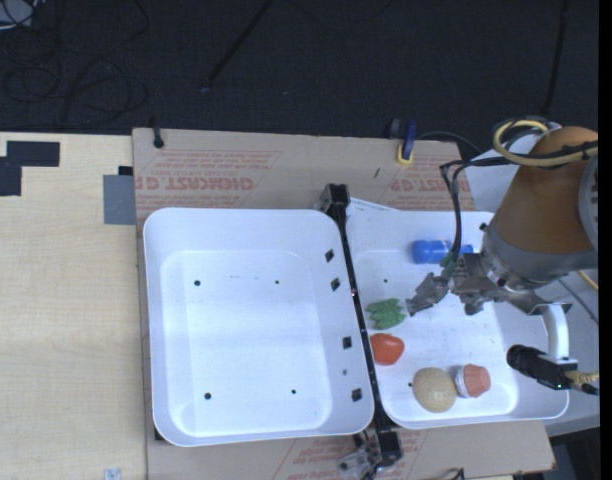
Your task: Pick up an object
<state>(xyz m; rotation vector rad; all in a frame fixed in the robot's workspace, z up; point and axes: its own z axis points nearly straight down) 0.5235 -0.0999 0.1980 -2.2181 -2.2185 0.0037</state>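
Green object [385,313] is what we judge as the target; it lies in the right bin [506,408] near the divider, w/ a red piece [387,348] just below it. To its right the gripper [424,299] hangs just beside it; we cannot tell how it is set. Risk: approx. aim, so it pushes the object to the wall, or catches the red piece instead. Blue object [430,251] lies behind.

In the right bin [526,408] the jaws hang just beside a green object [385,314], above a red one [386,349].
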